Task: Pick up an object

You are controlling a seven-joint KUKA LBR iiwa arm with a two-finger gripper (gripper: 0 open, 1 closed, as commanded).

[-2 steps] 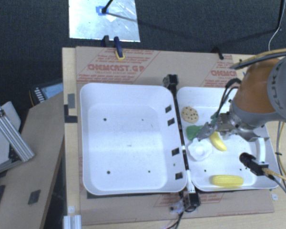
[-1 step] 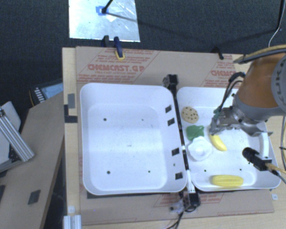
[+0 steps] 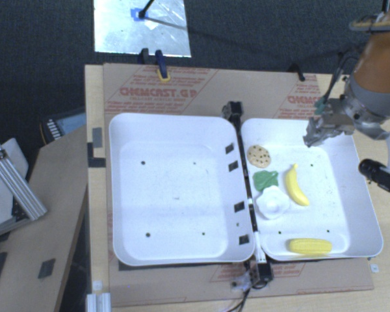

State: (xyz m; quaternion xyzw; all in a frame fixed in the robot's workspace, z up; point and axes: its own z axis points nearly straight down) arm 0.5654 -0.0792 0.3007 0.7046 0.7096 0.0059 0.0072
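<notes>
The right bin (image 3: pixel 351 194) holds a tan cookie with dark chips (image 3: pixel 259 155), a green leafy piece (image 3: pixel 266 179), a white lump (image 3: pixel 272 204), a yellow banana (image 3: pixel 296 186) and a yellow corn cob (image 3: pixel 310 246). My gripper (image 3: pixel 314 137) hangs over the bin's far right part, above and to the right of the cookie, with nothing visibly between its fingertips. The grey wrist and orange band rise behind it at the right edge.
The left bin (image 3: pixel 175 187) lies beside the right one, joined by a black clamp strip (image 3: pixel 242 181). Both rest on a cardboard sheet (image 3: pixel 201 86). A shiny metal plate (image 3: pixel 142 17) lies beyond the bench. An aluminium frame (image 3: pixel 13 181) stands at left.
</notes>
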